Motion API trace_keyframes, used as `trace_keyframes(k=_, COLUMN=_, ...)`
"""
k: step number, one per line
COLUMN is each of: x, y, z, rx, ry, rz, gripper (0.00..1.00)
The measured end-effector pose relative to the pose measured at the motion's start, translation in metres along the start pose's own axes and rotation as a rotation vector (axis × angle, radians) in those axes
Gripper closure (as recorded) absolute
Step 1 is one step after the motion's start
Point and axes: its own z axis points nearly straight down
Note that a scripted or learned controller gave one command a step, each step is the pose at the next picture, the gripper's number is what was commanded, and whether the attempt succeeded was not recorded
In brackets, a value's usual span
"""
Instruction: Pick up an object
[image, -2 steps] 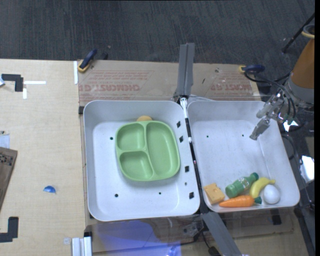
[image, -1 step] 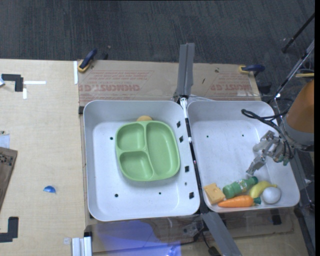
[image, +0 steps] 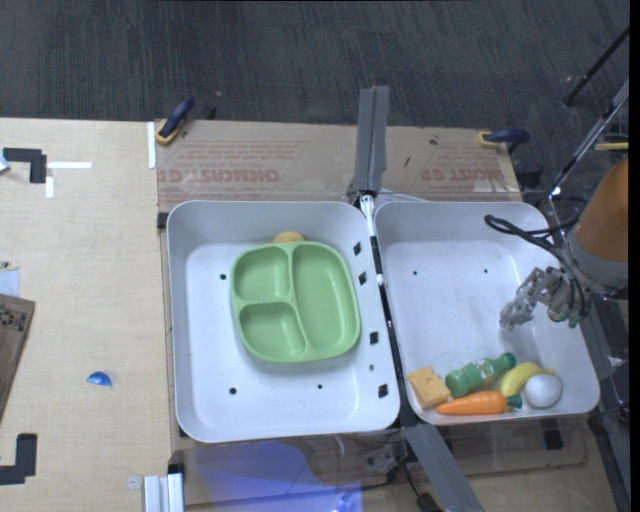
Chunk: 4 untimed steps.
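Pincer (image: 522, 310): hangs over the right bin's (image: 440, 262) right side; you cannot tell its state.
Toys: carrot (image: 472, 404), egg (image: 543, 390), banana (image: 519, 378) crowd the near edge.
Risk: your grab may slip off packed neighbours.

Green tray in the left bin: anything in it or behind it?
The green tray shows three bare compartments. A small yellow-orange thing peeks out behind its far rim; the tray covers most of it, so I cannot identify it.

place: robot lab | evidence: plywood bench (image: 80, 300), clamped cardboard sheet (image: 260, 165), two white bins (image: 190, 300), cabling (image: 525, 232)
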Motion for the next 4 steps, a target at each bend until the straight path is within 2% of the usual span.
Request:
trace_keyframes(k=1, x=0.032, y=-0.019, z=-0.108, rx=0.001, ry=0.0, rz=-0.327, gripper=1.0)
trace_keyframes(k=2, x=0.045, y=-0.027, z=-0.055, rx=0.0, ry=0.003, rz=-0.523, gripper=1.0)
trace_keyframes(k=3, x=0.058, y=-0.036, z=-0.168, rx=-0.001, ry=-0.001, rz=-0.844, gripper=1.0)
trace_keyframes(k=4, x=0.041, y=-0.024, z=0.007, rx=-0.001, ry=0.0, rz=-1.071, gripper=1.0)
